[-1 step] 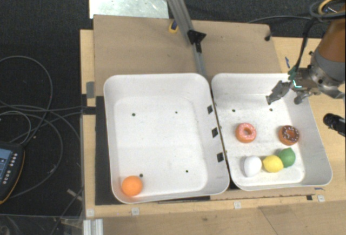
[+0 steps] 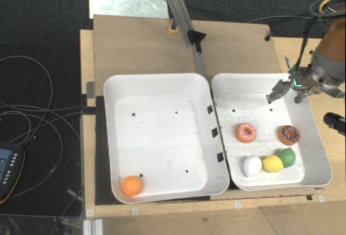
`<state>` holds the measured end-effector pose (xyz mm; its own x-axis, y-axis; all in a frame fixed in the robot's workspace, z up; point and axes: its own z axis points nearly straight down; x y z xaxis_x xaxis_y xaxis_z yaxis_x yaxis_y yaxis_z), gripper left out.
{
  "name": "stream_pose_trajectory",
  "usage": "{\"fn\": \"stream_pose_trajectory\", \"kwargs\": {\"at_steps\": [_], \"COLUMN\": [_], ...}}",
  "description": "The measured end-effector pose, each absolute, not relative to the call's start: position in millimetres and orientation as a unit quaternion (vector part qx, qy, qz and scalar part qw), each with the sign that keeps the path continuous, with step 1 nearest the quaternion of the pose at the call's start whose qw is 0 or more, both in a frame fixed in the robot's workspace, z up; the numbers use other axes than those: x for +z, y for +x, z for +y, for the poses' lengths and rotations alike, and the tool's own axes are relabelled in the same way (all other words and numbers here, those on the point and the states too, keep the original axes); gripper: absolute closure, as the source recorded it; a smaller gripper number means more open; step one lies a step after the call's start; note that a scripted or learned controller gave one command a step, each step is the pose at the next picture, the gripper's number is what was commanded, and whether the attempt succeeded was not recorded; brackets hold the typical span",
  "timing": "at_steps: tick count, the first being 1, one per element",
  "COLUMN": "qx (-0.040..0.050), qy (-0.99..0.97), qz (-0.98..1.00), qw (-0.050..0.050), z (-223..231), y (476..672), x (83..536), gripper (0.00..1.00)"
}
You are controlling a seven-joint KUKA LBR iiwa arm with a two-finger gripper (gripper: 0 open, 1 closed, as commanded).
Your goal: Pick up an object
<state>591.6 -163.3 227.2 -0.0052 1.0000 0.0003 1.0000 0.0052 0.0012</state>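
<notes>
Camera view: the end effector (image 2: 287, 93) hangs over the upper part of the right bin (image 2: 259, 185), its two fingers spread apart with nothing between them. The candidate objects lie in the lower half of that bin: a pink doughnut (image 2: 246, 132), a brown doughnut (image 2: 288, 134), and a tight row of white ball (image 2: 252, 166), yellow lemon (image 2: 273, 163) and green ball (image 2: 287, 156), each touching its neighbour. An orange ball (image 2: 132, 186) sits alone in the near corner of the left bin (image 2: 157, 82). I judge the approach as not yet begun. I would target the pink doughnut, since it stands apart from its neighbours and from the bin walls. I would centre the fingers over it, descend vertically, and close only once both fingers straddle the ring. I would avoid the clustered row, where a finger may strike an adjacent item and push the target away.
</notes>
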Motion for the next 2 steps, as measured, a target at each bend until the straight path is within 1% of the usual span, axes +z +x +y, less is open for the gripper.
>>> {"fn": "stream_pose_trajectory", "kwargs": {"at_steps": [1,2], "qx": [-0.0011,-0.0009], "qy": [0.707,0.707], "qz": [0.707,0.707], "qw": [-0.002,-0.001], "z": [-170.0,-176.3], "y": [583.3,580.9], "x": [174.8,130.5], "gripper": [0.00,0.00]}}
